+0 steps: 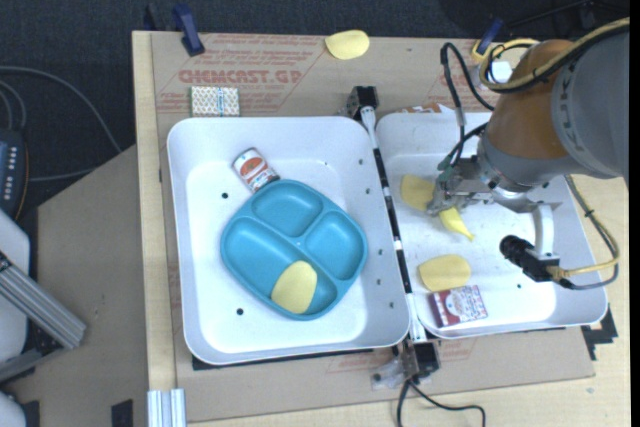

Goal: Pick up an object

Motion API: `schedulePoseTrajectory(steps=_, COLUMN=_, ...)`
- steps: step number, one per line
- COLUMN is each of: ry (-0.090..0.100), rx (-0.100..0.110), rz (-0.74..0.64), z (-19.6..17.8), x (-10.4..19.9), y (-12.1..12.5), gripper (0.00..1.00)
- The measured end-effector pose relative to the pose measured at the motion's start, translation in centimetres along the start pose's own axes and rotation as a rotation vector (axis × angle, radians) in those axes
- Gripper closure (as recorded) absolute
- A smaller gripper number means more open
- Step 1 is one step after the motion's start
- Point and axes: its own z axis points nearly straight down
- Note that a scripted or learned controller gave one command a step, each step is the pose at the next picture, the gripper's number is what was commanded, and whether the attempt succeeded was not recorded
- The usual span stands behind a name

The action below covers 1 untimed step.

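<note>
Bench: plywood sheet (290, 65) on dark carpet, two white bins. Left bin (200, 155): blue divided plate (300, 235) at centre, yellow piece (295, 287) at its 6 o'clock, small can (254, 169) at 11. Right bin (570, 310): gripper (447, 203) lowered at 9 o'clock, a yellow wedge (457, 222) apparently pinched between closed fingers. Grasp step judged in hand; a straight lift is called for next.

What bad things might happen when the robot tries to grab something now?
The gripper sits over a small yellow wedge in the right bin; the piece looks narrow and tilted, so it might slip out. Another yellow piece lies close by and could get nudged. The black cable trails low and might snag things.
</note>
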Motion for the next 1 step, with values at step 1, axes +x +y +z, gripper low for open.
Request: schedulePoseTrajectory(steps=1, ry=0.0, rx=0.0, rz=-0.003, z=-9.04, x=4.65, y=-3.62, gripper=1.0)
